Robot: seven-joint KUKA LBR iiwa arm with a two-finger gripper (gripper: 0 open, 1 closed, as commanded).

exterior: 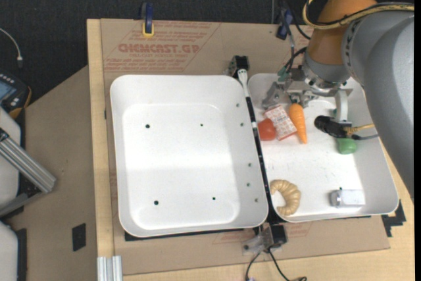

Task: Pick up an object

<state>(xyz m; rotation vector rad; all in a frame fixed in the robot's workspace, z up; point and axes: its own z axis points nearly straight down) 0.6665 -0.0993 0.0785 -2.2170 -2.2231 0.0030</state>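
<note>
My gripper (290, 95) hangs low over the back of the right bin (375, 171), just behind a cluster of objects. Right below it lie a red-and-white packet (281, 122) and an orange carrot (299, 123), side by side. A red round object (266, 131) touches the packet's left side. I see nothing lifted off the bin floor.
A green object (346, 145) lies to the carrot's right. A croissant-shaped pastry (287, 197) and a small grey-white block (347, 197) sit near the right bin's front edge. The left bin (125, 141) stands beside it, divided by a black rail (253, 135).
</note>
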